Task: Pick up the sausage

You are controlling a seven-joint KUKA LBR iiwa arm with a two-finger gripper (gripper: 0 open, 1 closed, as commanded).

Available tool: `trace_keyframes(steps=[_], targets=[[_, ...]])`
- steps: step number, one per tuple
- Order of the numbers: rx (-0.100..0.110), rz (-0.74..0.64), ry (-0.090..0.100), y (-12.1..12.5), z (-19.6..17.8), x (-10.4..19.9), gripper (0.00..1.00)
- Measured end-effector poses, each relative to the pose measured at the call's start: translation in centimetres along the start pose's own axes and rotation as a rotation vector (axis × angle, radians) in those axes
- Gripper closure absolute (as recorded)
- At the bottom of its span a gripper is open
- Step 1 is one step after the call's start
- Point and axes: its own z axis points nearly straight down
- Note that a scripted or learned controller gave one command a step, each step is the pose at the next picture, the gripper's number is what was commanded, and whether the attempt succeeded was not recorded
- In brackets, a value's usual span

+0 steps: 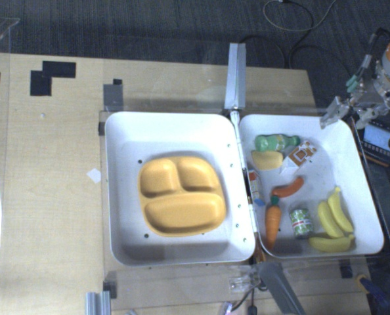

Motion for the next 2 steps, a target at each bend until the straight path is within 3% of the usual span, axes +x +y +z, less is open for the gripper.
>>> trace_keyframes(steps=[1, 2], targets=[[-0.025, -0.096, -0.006, 0.7, 14.9, -0.5, 0.00], [-0.040, -0.102, -0.006, -1.8, 15.9, 3.2, 0.00]])
